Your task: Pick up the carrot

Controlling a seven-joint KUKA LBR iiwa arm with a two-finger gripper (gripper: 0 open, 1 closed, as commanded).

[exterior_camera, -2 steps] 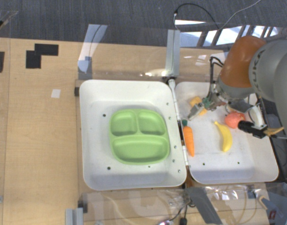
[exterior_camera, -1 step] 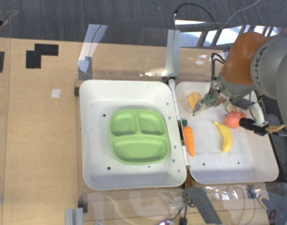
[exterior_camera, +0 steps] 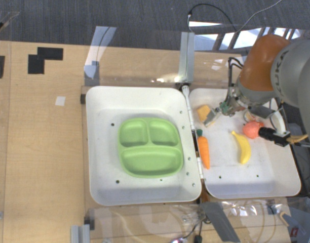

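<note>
The orange carrot (exterior_camera: 203,152) with a green top lies along the left wall of the right bin (exterior_camera: 276,186), pointing toward the front. My gripper (exterior_camera: 214,115) hangs over the back left part of that bin, just right of a yellow wedge (exterior_camera: 202,111). It is above and behind the carrot, a short way off its green end, and does not touch it. The arm's orange band (exterior_camera: 260,59) rises behind the gripper.
A yellow banana (exterior_camera: 242,147) and a red round fruit (exterior_camera: 252,129) lie in the right bin, right of the carrot. A black-and-white part of the arm (exterior_camera: 274,134) reaches over that bin's right side. The left bin (exterior_camera: 102,115) holds a green divided plate (exterior_camera: 150,147).
</note>
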